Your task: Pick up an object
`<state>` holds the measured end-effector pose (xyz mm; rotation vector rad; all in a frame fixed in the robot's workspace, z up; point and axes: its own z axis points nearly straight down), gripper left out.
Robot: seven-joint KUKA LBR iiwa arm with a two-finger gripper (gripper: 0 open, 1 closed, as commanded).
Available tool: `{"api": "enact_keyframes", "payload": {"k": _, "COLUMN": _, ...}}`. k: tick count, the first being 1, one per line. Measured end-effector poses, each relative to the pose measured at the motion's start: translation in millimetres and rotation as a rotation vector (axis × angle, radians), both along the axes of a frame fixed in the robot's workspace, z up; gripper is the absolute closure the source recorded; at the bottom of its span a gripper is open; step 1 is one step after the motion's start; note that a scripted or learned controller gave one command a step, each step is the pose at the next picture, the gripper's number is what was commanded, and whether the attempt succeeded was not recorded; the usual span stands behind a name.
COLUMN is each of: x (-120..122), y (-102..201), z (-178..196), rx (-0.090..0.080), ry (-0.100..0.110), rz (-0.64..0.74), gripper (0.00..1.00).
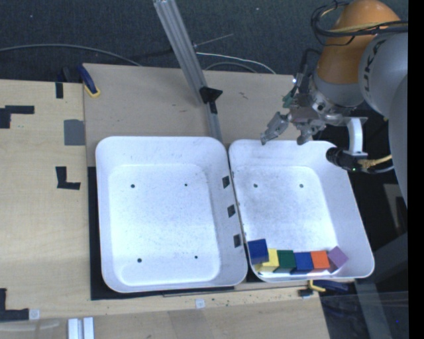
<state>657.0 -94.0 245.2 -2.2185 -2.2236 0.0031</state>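
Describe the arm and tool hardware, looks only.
Grey KUKA arm with a glossy orange band above the wrist. Black cables loop near the band. The tool is small and metallic grey, with two slim fingers.

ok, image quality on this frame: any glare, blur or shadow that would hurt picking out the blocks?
Camera view: lighting is even, with no blown-out glare on the right bin. The blocks along its near rim are sharp, colours distinct, with only soft shadow between them. The gripper above the far rim looks slightly soft. The bench edges bow slightly, suggesting mild lens distortion.
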Motion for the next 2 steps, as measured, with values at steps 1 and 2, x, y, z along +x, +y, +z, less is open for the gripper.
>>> {"api": "enact_keyframes", "payload": {"k": 1, "x": -149, "y": 9, "z": -25, "rx": 0.001, "ry": 0.006, "rz": -0.004, "gripper": 0.00}}
{"api": "enact_keyframes", "payload": {"k": 2, "x": -100, "y": -77, "z": 9, "rx": -0.004, "ry": -0.006, "rz": -0.006, "gripper": 0.00}}
